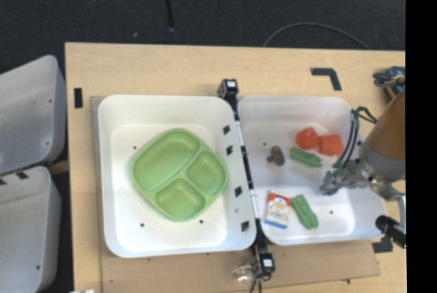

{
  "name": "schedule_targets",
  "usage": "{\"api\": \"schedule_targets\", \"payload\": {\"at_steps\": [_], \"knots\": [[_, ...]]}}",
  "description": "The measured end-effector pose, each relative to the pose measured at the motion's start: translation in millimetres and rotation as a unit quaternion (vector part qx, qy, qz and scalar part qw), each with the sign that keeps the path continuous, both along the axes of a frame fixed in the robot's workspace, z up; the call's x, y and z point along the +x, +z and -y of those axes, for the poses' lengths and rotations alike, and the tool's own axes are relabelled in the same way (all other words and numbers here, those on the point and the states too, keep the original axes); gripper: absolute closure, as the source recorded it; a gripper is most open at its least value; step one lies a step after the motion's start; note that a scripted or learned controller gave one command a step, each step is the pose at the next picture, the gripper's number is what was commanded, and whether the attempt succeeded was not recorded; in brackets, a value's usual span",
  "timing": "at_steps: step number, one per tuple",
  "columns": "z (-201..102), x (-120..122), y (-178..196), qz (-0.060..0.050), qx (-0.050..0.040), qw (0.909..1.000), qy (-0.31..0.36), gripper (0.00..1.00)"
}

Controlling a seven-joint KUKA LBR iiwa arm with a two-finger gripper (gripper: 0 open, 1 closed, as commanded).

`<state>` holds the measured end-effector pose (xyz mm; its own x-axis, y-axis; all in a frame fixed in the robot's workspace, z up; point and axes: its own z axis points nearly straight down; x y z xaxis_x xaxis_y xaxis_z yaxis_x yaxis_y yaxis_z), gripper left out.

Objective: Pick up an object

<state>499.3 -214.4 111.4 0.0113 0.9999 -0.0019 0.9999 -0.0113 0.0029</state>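
The right bin (pixel 273 110) holds several small things. Two red pieces (pixel 318 141) lie side by side near its back right, with a green pod (pixel 305 158) just in front of them. A small brown lump (pixel 276 156) sits toward the left. Near the front lie a white, red and blue packet (pixel 277 210) and a second green pod (pixel 304 211). My gripper (pixel 332 184) reaches in from the right and hangs low over the bin floor, right of the green pods and in front of the red pieces. It does not appear to touch any of them.
A green divided plate (pixel 179 174) lies in the left bin (pixel 109 148). A black divider with clips (pixel 239 155) runs between the bins. The arm's orange band (pixel 390 128) and cables hang over the right bin's right rim.
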Motion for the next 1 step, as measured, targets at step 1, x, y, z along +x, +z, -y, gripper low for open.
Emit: {"api": "schedule_targets", "payload": {"at_steps": [1], "knots": [[-4.4, -0.8, 62.0, 0.002, -0.0008, 1.0, 0.008, 1.0]]}}
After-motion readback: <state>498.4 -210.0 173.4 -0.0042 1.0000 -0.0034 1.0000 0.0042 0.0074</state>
